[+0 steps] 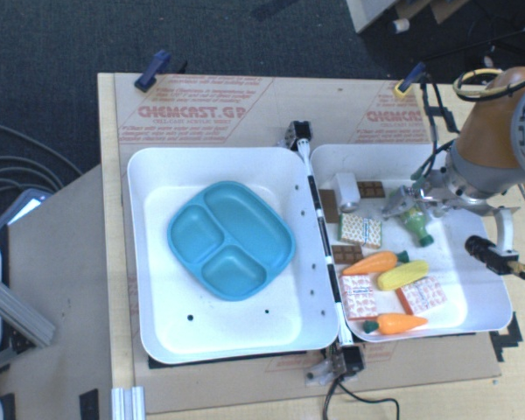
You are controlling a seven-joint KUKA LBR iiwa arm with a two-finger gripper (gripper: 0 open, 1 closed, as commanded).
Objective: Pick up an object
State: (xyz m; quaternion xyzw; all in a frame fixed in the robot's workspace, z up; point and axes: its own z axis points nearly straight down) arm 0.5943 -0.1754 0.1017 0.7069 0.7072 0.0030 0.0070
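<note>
Two white bins (157, 322) (486, 313), one blue divided plate (231, 239), two toy carrots (369, 263) (401, 324), one corn cob (402, 276), one green bottle (416, 226).

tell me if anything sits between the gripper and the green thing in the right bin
Nothing visible does. The gripper is right at the green thing near the back of the right bin, seemingly touching it. The carrot and corn lie nearer the front, out of the way. Whether it is gripped is unclear.
</note>
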